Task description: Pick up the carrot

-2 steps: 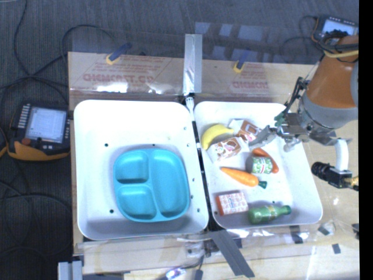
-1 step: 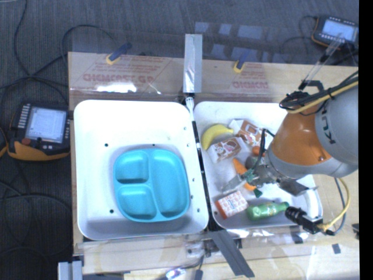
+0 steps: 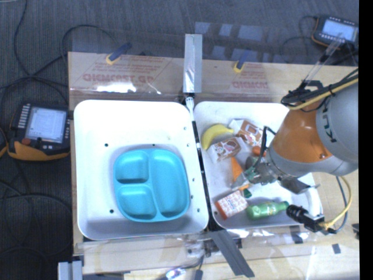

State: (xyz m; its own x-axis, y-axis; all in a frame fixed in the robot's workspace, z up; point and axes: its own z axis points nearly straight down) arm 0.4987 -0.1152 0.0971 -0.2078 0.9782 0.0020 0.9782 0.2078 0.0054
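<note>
the carrot (image 3: pixel 235 169) lies in the right bin (image 3: pixel 201 156), between the banana (image 3: pixel 213 134) and the red carton (image 3: pixel 231 203). the gripper (image 3: pixel 252 174) sits just beside its lower end; i cannot tell how wide it stands or whether it has anything. a good grasp would straddle the carrot across its width, clear of the green bottle (image 3: pixel 267 209).
</note>
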